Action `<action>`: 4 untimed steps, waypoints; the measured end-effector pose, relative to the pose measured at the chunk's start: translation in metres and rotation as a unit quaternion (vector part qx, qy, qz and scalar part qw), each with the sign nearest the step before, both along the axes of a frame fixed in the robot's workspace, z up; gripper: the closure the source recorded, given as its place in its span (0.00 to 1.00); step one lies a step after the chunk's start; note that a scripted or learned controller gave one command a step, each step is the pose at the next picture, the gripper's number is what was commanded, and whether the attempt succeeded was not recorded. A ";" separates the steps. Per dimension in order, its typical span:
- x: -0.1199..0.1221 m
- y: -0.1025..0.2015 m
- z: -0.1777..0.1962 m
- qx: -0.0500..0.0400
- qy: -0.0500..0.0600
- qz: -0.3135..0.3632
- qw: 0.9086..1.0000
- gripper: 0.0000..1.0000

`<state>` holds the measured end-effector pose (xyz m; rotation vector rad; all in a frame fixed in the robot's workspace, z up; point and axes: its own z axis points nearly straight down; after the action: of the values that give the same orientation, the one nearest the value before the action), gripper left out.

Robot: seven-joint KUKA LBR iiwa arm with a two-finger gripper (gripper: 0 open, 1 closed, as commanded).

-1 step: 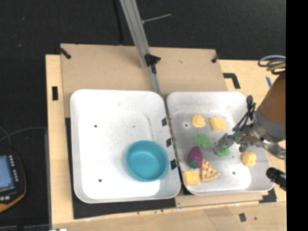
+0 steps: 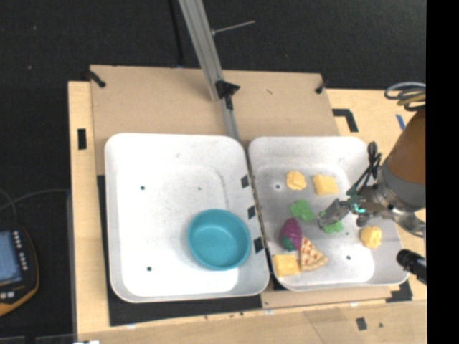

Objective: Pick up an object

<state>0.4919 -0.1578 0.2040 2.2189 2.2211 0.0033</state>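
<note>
Lowered into the right bin [image 2: 315,149] at the frame's right, with the gripper [image 2: 334,213] set over a green piece [image 2: 332,226] near the bin's middle. Reaching in from the right edge, the grey arm [image 2: 409,165] with its orange band. Whether the fingers stand apart or together cannot be told, and no piece is visibly between them. Judged as the closing-in step of the pick, not yet a lift. Called for next, on this reading: a settle onto the green piece, a squeeze, then a straight rise.

Crowded around the target: a second green piece [image 2: 302,210] just to its left, a purple piece [image 2: 290,230] below that, a pizza slice [image 2: 311,254] toward the bin's lower edge, touching a yellow block [image 2: 286,265] at its left. Higher up in the bin, two yellow pieces side by side [image 2: 295,180] [image 2: 325,185]; right of the gripper, a yellow lump [image 2: 371,236]. Nearest risk of a nudge: the green neighbour and the purple piece.

In the left bin [image 2: 143,163], a blue bowl [image 2: 219,239] at lower right, well apart from the work.
</note>
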 end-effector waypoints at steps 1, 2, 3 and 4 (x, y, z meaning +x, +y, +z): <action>0.002 -0.006 -0.043 -0.001 0.003 -0.001 1.000 0.00; -0.002 -0.003 -0.086 -0.001 0.000 -0.001 1.000 0.00; 0.001 -0.005 -0.099 0.000 -0.002 -0.001 1.000 0.00; 0.003 -0.005 -0.087 0.000 -0.006 -0.002 1.000 1.00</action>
<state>0.4953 -0.1632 0.1173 2.2166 2.2100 0.0160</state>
